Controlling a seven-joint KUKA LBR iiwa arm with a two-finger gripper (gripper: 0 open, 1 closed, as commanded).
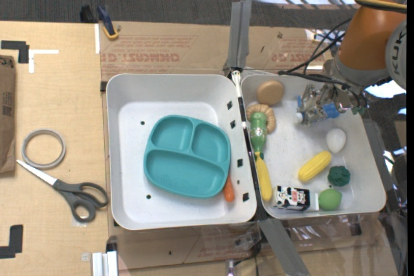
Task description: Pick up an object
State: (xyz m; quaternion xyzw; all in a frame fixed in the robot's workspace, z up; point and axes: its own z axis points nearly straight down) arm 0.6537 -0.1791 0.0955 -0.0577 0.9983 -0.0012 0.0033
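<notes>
From the camera above the counter, my tool hangs over the far part of the right bin, reached in from the right on my grey arm with its orange band. I cannot tell whether it is released or clenched; it is too small and cluttered to read, and I see nothing between its tips. Candidates lie near it: a white egg just nearer, a yellow corn cob beyond that, a brown potato to the left. The left bin holds a teal divided plate. I judge I am at the approach step; next I must settle on one object and descend squarely over it.
</notes>
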